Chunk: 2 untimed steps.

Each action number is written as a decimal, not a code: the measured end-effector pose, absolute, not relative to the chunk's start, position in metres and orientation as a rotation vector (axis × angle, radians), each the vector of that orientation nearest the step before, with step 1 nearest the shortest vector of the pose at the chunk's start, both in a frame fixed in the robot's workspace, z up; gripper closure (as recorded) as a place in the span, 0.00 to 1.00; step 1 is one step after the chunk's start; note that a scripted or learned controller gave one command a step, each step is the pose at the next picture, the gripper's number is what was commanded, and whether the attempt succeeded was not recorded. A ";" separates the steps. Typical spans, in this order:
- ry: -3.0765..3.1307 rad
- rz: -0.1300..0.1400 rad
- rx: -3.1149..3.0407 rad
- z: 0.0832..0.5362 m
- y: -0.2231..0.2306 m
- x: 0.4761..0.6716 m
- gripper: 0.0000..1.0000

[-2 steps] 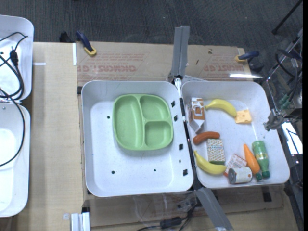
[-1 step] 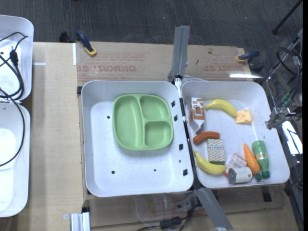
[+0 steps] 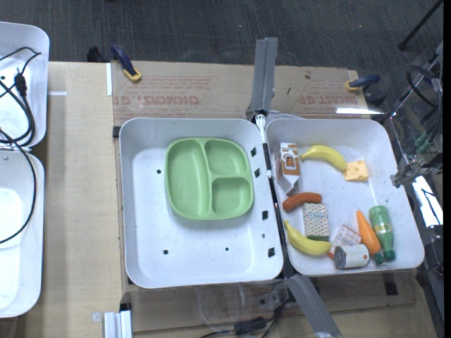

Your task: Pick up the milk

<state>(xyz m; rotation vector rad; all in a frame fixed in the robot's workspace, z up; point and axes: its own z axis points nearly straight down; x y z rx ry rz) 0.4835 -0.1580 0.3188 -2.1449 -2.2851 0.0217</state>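
Nothing of the pick looks done: the milk carton [image 3: 288, 166] lies untouched at the right bin's [image 3: 394, 146] left wall beside a banana [image 3: 325, 156], the end effector's state untellable

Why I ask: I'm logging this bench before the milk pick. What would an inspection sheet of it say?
Surface: two white bins, left and right, on cardboard.
Job's things: milk carton, probably the brown and white one, lying by the right bin's left wall.
Clutter: green plate in the left bin; two bananas, cheese, sausage, carrot, green bottle, can in the right.
Grippers: gripper, likely the metal piece at the right bin's right rim, apart from the carton.
Cables: black cables far left.
Surroundings: clamps at the back; dark carpet.
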 end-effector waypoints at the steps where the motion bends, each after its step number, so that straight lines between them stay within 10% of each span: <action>1: -2.287 0.025 -2.141 0.327 -0.158 0.484 1.00; 2: -2.289 0.029 -2.138 0.335 -0.159 0.485 1.00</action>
